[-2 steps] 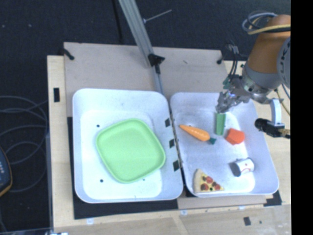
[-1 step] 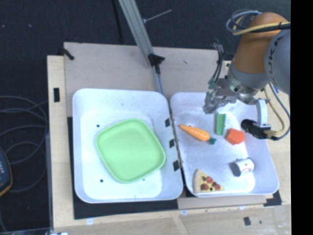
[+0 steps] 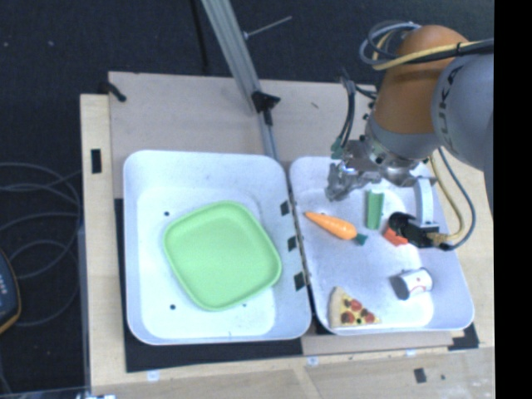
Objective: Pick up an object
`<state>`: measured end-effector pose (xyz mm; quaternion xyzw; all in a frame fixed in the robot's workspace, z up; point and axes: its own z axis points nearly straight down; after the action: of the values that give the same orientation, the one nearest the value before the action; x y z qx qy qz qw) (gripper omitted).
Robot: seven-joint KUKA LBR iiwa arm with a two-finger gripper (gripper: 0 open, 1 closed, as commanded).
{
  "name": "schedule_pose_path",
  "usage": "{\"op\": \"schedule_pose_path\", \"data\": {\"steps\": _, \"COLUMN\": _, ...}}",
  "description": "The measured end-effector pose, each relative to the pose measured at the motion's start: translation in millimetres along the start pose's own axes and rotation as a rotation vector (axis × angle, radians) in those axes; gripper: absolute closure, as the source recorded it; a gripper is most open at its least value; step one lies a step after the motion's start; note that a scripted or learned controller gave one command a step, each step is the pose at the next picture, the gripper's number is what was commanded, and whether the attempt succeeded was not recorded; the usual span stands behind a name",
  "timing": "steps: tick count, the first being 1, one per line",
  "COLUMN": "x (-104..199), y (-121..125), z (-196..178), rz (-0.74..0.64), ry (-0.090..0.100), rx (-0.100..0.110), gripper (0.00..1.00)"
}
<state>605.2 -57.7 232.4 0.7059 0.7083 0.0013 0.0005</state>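
My gripper (image 3: 337,188) hangs over the far left part of the right bin (image 3: 449,310), a little above and to the left of an orange toy carrot (image 3: 331,224). The carrot lies on the bin floor with its green tip pointing right. An upright green block (image 3: 374,209) stands just right of the gripper. A small red-orange piece (image 3: 393,237) lies further right. Nearer the front are a pizza slice (image 3: 349,309) and a grey and white can (image 3: 411,283) on its side. I see nothing held in the gripper.
The left bin (image 3: 141,173) holds a light green square plate (image 3: 221,254). A metal pole (image 3: 237,48) slants up from the bench behind the bins. The bins' shared wall (image 3: 295,239) runs just left of the carrot.
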Motion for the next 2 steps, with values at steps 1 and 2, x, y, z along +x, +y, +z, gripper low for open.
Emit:
{"op": "schedule_pose_path", "data": {"steps": 1, "x": 43.6, "y": -13.4, "z": -10.6, "rz": 0.000, "ry": 0.000, "rx": 0.000, "gripper": 1.00}}
{"op": "schedule_pose_path", "data": {"steps": 2, "x": 91.0, "y": -36.4, "z": -4.0, "rz": 0.000, "ry": -0.001, "rx": 0.003, "gripper": 1.00}}
